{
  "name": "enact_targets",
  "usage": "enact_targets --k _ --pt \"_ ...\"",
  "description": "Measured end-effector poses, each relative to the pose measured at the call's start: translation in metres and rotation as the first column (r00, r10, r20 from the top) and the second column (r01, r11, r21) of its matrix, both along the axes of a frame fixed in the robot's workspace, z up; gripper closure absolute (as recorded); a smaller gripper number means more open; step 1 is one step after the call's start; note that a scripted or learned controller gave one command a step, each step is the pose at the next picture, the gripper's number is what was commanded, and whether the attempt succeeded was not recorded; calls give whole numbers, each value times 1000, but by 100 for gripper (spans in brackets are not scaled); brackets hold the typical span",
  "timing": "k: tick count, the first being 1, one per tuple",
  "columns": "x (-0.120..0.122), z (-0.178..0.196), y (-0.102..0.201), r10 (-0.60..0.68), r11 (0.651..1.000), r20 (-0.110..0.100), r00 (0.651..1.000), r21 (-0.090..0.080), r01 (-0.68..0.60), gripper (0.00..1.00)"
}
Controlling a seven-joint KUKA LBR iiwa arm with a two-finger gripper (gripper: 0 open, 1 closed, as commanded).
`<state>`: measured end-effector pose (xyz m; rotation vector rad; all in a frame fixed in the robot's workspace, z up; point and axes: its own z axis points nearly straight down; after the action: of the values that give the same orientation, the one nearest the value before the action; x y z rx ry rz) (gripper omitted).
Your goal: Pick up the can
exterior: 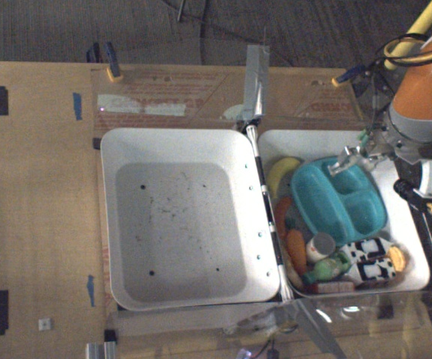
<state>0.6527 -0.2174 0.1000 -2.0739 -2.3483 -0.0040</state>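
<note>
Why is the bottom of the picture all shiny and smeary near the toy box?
In the camera view, glare streaks smear the bench edge below the right bin; the left bin is evenly lit, and the can looks small and soft, its label unreadable.

No text or label is legible.

White bins (177,144) are sitting on a tan surface (36,200); a teal tray (339,204), yellow banana (282,172), orange carrot (296,249) and black-and-white cow-patterned carton (369,256) are showing.
</note>
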Motion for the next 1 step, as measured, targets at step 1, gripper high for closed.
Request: enact_targets --k 1 --pt "0 1 0 0 1000 1 1000 0 0 0"
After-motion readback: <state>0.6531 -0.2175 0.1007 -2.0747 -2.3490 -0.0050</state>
